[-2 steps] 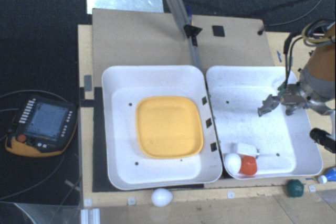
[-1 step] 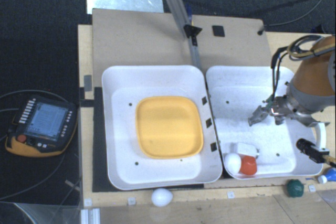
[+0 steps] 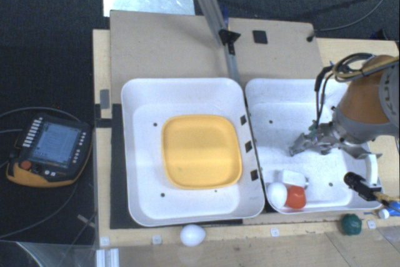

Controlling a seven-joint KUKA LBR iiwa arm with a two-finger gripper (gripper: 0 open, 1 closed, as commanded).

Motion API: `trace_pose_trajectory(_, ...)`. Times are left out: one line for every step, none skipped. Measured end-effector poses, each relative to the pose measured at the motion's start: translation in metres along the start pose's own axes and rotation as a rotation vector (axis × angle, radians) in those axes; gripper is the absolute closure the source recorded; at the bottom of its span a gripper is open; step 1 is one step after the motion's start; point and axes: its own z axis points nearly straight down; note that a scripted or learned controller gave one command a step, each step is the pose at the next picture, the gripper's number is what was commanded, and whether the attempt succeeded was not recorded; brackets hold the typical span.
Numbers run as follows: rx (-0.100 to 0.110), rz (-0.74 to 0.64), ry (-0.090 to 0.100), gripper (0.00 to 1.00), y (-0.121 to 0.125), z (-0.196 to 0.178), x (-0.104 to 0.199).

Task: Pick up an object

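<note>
In the right bin (image 3: 275, 103) lie three small things near the front edge: a white ball (image 3: 276, 191), a red-orange round object (image 3: 295, 197) and a small white block (image 3: 294, 177). My gripper (image 3: 304, 143) hangs over the middle of the right bin, up and to the right of those things and apart from them. Nothing shows between its fingers. The grey arm with its orange band (image 3: 369, 103) reaches in from the right.
The left bin (image 3: 140, 134) holds a yellow square plate (image 3: 202, 151). A white egg-shaped object (image 3: 192, 235) lies on the bench in front of the left bin. A green ball (image 3: 351, 224) sits outside the right bin's front corner. A teach pendant (image 3: 47, 148) lies at far left.
</note>
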Motion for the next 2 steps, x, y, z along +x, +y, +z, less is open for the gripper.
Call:
trace_pose_trajectory(-0.004,0.0,-0.001,1.0,0.001,-0.012,0.0)
trace_pose_trajectory(-0.007,-0.001,-0.001,1.0,0.009,-0.057,0.0)
